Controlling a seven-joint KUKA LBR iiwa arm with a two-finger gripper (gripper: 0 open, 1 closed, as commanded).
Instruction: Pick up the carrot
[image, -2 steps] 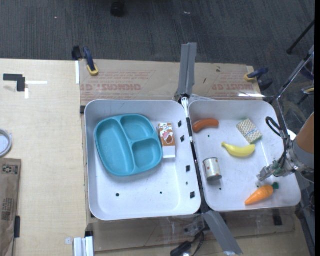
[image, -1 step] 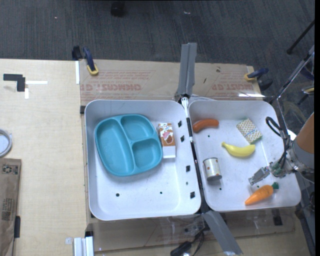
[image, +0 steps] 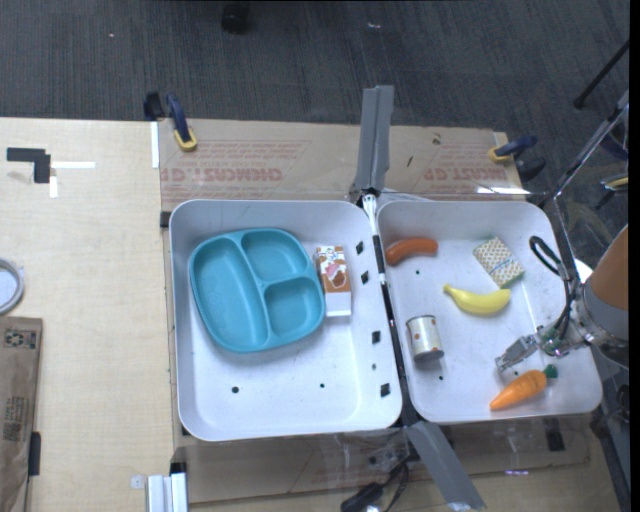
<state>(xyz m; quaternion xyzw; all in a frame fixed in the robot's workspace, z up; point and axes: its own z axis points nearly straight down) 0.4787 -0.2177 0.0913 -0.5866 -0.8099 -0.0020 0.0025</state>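
The carrot is lying in the lower right of the frame, in the right bin, near its front wall, with the green end pointing to the right. The gripper is hanging just above the carrot, reaching in from the right edge; I cannot tell how it is standing, apart or together. In the same bin a banana, a metal can, a sausage and a sponge are lying. The left bin is holding a blue plate and a small box beside it.
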